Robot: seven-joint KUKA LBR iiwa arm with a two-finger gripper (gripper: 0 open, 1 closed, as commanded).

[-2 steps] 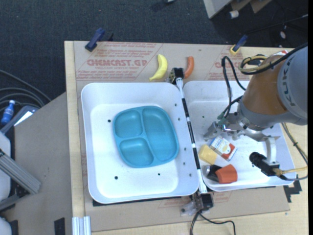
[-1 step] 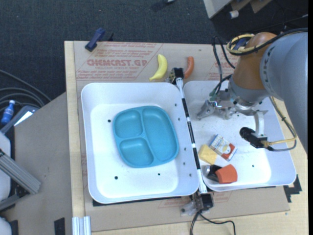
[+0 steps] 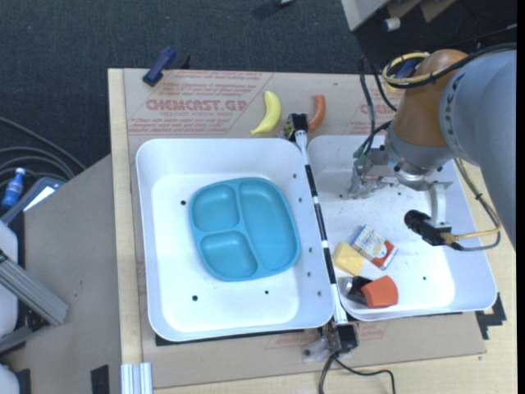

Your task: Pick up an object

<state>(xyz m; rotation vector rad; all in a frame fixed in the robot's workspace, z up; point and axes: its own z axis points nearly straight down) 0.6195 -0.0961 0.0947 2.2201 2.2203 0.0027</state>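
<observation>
My gripper (image 3: 361,184) is low over the far left part of the right bin (image 3: 467,290), above bare white floor. Nearer the front of that bin lie a yellow block (image 3: 348,260), a small white and red packet (image 3: 374,247) touching it, and an orange-red block (image 3: 380,291). A dark object (image 3: 353,289) is partly hidden beside the orange-red block. All of these lie apart from the gripper, toward the front of the bin. Nothing shows in the gripper.
The left bin (image 3: 164,302) holds a blue divided plate (image 3: 243,228). Behind the bins, on the board, lie a yellow banana (image 3: 267,113) and an orange sausage-shaped toy (image 3: 317,112). A blue object (image 3: 160,66) sits at the board's back left edge.
</observation>
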